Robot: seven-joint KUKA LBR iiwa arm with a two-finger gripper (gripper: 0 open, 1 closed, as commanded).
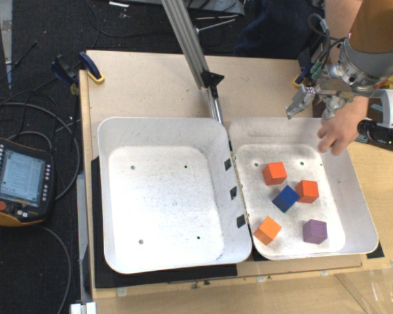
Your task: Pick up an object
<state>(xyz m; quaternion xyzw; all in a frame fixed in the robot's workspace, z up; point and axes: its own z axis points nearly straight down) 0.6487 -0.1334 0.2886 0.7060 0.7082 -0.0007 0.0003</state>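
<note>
The right bin (354,195) holds several cubes: an orange one (274,173) at the back, a second orange one (308,190) to its right, a blue one (285,198) in the middle, a lighter orange one (268,229) at the front left and a purple one (315,231) at the front right. My gripper (313,106) hangs high above the bin's far edge, well clear of the cubes. It is open, its fingers (299,103) spread with nothing between them.
A person's hand (340,133) reaches in just below my gripper, over the right bin's far right corner. The left bin (111,175) lies alongside. A metal pole (190,38) slants across the back. A teach pendant (18,182) lies off the bench at left.
</note>
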